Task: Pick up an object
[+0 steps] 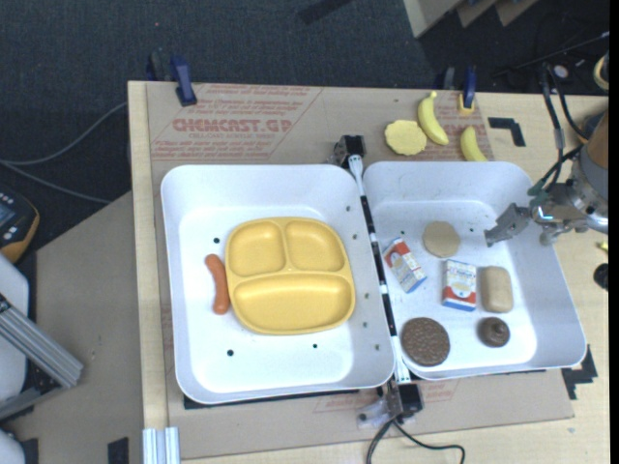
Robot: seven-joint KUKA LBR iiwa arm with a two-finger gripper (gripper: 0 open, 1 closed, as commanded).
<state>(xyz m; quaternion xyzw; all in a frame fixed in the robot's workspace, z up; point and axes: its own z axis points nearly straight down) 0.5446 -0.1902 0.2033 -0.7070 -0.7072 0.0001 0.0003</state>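
My gripper [528, 225] hangs over the right edge of the right bin [542, 351], its two fingers spread open with nothing between them. Below and left of it in that bin lie a tan round cookie [441, 240], a small red-and-blue carton [404, 265], a red-and-white packet [460, 285], a tan bread roll [496, 289], a dark brown patty [425, 341] and a small chocolate doughnut [494, 332]. The roll is the nearest, a short way below the fingers.
The left bin [193, 356] holds a yellow divided plate [288, 275] and a hot dog sausage [219, 283] beside it. Behind the right bin, on the bench, lie two bananas [434, 120] [472, 145] and a yellow chip-like piece [406, 137]. Cables run at the right.
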